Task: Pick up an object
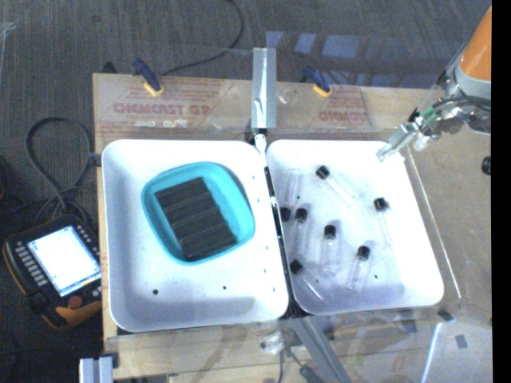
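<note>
White plastic forms the two shallow bins that sit side by side on the surface, the left bin and the right bin meeting along a narrow middle seam. The left bin carries a light blue tray that holds a dark ribbed block, set at a slight slant. The right bin carries several clear vials with black caps, lying scattered and mostly apart: one vial near the upper middle, one vial toward the right wall, a pair close to the left wall, one vial near the centre, one vial lower and to its right, and one vial by the lower left corner. My arm, grey with its orange band, enters at the upper right corner. My fingers hang over the upper right rim of the right bin, pointing down and left, clear of every vial; nothing lies between them, and whether they are spread or closed I cannot tell at this size. Two blue clamps and grip the far edge of the surface. A handheld control pad with a lit screen lies on the floor at the left, its cable looping above it.
</note>
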Robot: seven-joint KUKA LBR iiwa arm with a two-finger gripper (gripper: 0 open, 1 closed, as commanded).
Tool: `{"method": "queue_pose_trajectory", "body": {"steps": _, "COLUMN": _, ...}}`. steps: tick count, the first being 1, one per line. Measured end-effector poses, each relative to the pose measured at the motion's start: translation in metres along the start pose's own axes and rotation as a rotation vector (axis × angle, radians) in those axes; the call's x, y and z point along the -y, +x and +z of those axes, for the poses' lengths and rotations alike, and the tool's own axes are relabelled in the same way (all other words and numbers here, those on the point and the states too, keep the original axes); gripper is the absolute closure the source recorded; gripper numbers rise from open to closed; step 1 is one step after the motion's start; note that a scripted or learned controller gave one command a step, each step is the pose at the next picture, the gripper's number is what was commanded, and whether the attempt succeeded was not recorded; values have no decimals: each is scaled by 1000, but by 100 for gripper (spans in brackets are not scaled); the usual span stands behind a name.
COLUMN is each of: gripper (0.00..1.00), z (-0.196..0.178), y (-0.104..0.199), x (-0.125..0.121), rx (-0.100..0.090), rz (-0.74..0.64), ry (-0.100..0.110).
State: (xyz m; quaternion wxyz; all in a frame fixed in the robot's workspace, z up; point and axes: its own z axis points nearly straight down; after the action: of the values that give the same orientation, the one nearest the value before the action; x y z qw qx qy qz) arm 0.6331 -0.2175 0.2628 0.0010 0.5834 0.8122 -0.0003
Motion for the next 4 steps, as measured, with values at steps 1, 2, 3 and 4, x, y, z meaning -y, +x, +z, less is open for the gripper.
{"method": "queue_pose_trajectory", "body": {"steps": 1, "gripper": 0, "z": 0, "y": 0, "x": 0, "rx": 0, "rz": 0, "ry": 0}}
{"method": "queue_pose_trajectory", "body": {"steps": 2, "gripper": 0, "z": 168, "y": 21, "x": 18, "rx": -2, "rz": -104, "ry": -1}}
{"method": "queue_pose_trajectory", "body": {"steps": 3, "gripper": 0, "z": 173, "y": 58, "x": -48, "rx": 2, "rz": -142, "ry": -5}}
{"method": "queue_pose_trajectory", "body": {"steps": 4, "gripper": 100, "z": 161, "y": 58, "x": -50, "rx": 5, "rz": -143, "ry": -10}}
